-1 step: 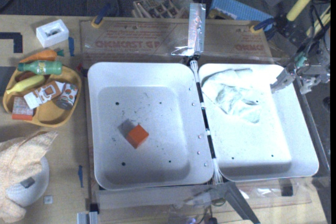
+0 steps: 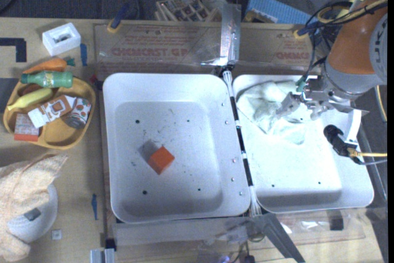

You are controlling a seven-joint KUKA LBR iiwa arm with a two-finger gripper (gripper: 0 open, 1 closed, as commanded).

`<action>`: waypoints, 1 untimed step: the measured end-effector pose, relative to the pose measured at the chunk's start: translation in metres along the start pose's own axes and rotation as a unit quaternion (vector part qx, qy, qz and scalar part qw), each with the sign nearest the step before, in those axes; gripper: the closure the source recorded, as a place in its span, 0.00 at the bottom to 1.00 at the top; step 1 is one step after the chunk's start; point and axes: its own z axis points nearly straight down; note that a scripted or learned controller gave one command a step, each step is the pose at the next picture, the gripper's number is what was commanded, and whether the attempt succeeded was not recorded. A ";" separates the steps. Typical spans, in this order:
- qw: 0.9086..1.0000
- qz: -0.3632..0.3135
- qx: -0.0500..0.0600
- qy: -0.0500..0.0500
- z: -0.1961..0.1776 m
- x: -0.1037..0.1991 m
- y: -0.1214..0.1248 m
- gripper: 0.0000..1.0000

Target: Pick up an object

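An orange cube [image 2: 162, 159] lies in the left bin [image 2: 123, 95], a little left of its middle, with a grey shadow beside it. A crumpled white cloth [image 2: 266, 106] sits in the far part of the right bin [image 2: 308, 188]. My gripper [image 2: 300, 108] hangs over the right bin at the cloth's right edge, close to it or touching it. The grey arm with its orange band reaches in from the upper right.
A yellow bowl [image 2: 61, 135] of toy food stands left of the bins, with a small white box [image 2: 61, 38] behind it. A pale cloth [image 2: 28, 188] lies at the lower left. A clear wall [image 2: 160, 49] runs behind both bins.
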 end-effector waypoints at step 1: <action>0.998 -0.056 -0.005 -0.001 0.064 0.022 0.030 0.00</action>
